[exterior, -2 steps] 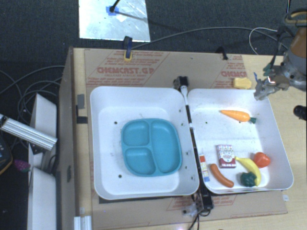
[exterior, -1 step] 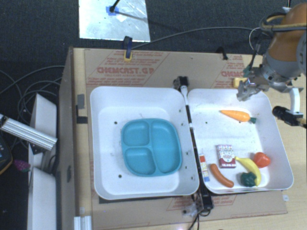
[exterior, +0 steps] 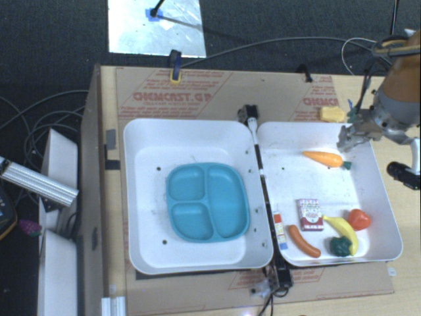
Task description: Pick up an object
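Note:
The right bin (exterior: 368,183) holds an orange carrot (exterior: 323,158) near its back, a small red-and-white box (exterior: 309,214), a brown sausage (exterior: 304,241), a yellow banana (exterior: 345,232), a red tomato-like piece (exterior: 359,219) and a green broccoli-like piece (exterior: 340,246). My gripper (exterior: 350,139) hangs over the bin's back right corner, just right of and behind the carrot, with nothing visible in it. The arm (exterior: 401,91) comes in from the right.
The left bin (exterior: 148,150) holds a blue divided plate (exterior: 206,201). A yellow block (exterior: 333,114) lies on the bench behind the right bin. Cables run over the bench's back. A clip (exterior: 250,115) sits between the bins at the back.

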Controlling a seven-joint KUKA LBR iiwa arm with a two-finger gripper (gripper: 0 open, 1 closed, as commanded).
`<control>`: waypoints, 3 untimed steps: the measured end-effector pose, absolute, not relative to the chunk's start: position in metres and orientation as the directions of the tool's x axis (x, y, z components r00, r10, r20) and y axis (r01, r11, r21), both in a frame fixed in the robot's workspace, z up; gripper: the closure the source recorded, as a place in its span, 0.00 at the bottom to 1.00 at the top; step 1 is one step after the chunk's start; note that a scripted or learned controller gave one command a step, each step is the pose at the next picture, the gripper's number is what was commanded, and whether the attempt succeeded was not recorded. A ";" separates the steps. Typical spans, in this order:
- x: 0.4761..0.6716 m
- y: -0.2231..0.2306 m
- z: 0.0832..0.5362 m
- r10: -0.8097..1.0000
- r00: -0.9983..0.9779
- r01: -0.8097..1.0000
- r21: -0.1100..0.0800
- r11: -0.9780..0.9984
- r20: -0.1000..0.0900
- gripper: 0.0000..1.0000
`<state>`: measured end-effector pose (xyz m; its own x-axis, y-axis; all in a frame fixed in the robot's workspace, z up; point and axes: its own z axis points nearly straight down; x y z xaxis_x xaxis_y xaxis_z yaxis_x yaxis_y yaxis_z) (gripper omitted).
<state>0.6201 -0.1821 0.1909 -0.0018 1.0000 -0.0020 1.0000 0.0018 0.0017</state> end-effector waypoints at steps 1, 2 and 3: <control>0.621 -0.191 0.206 1.000 -0.002 1.000 0.003 0.002 -0.002 1.00; 0.652 -0.160 0.205 1.000 -0.005 1.000 0.004 0.005 0.000 1.00; 0.608 -0.183 0.203 1.000 -0.002 1.000 0.002 0.002 -0.002 1.00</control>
<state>0.6083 -0.1830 0.2025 -0.0016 1.0000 -0.0017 1.0000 0.0016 0.0018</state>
